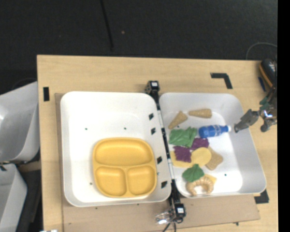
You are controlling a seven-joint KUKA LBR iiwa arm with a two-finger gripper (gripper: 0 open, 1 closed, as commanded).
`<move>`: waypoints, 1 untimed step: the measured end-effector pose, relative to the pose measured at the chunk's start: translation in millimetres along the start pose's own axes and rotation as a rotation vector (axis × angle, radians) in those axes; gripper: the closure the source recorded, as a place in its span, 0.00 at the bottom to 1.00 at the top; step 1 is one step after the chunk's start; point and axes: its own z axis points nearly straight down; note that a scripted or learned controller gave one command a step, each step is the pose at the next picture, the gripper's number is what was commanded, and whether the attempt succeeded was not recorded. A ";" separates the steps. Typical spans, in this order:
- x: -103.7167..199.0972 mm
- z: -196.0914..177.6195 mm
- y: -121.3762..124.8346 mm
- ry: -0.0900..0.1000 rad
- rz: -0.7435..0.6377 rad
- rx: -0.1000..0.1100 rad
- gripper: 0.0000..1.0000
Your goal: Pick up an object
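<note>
Gripper (255,121) at right bin's (241,178) right rim, fingers spread wide w/ nothing between. Blue bottle (213,130) lies just left of it, among toy foods. Yellow tray (124,167) in left bin (77,115).

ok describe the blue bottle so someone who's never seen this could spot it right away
Look in the right white bin, near its upper middle. The blue bottle lies on its side there, white cap pointing right, just above the purple and yellow pieces. It is the only blue item in the pile of toy food.
</note>
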 end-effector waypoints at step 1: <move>-8.8 196.5 -31.0 0.002 0.005 0.002 0.00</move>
